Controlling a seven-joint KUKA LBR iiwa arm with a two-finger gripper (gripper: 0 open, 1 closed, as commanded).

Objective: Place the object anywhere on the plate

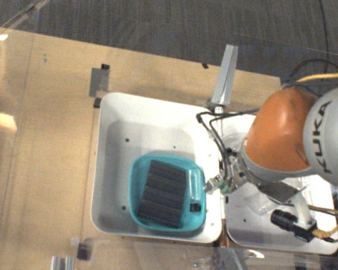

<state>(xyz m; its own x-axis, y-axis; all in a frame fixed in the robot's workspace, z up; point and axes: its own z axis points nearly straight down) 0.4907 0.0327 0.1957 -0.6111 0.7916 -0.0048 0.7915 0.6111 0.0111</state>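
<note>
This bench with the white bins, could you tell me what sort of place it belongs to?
Probably a robotics lab: a KUKA arm with loose cabling reaches over two white bins, one holding a teal plate, on a wooden bench.
</note>
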